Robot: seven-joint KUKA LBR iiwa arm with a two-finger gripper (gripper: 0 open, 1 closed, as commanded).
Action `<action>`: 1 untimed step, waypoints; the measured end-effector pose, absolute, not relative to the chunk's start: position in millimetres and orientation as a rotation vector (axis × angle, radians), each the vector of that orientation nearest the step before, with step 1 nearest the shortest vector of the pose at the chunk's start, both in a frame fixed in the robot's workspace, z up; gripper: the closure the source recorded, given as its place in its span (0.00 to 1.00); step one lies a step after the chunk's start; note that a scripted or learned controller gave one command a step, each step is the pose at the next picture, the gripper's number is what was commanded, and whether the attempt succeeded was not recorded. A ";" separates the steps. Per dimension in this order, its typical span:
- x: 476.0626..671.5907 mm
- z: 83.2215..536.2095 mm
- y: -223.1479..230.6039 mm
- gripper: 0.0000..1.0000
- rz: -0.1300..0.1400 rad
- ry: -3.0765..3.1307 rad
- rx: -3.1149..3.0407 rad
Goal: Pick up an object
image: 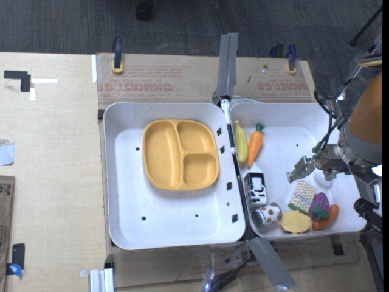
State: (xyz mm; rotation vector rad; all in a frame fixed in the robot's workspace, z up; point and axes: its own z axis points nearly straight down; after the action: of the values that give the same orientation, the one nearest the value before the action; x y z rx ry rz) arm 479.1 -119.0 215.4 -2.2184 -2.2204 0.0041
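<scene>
Clearly open gripper [302, 169], holding nothing, poised above right bin [285, 120], near waffle [302, 194]

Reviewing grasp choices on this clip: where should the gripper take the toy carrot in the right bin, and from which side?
Probably across the carrot's orange mid-body, from above. It lies flat, lengthwise, its green top pointing away; the banana alongside crowds that flank, so keep the fingers narrow.

Right white bin [276, 119] open at centre, toys crowding its front edge, yellow three-compartment plastic plate [180, 154] filling left white bin's [124, 215] middle
</scene>
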 end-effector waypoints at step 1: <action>477.2 137.2 -221.5 0.00 0.001 -2.406 -2.016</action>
State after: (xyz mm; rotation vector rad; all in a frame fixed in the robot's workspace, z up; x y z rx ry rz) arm 477.2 -221.5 137.2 -2.0156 -2.4058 0.0011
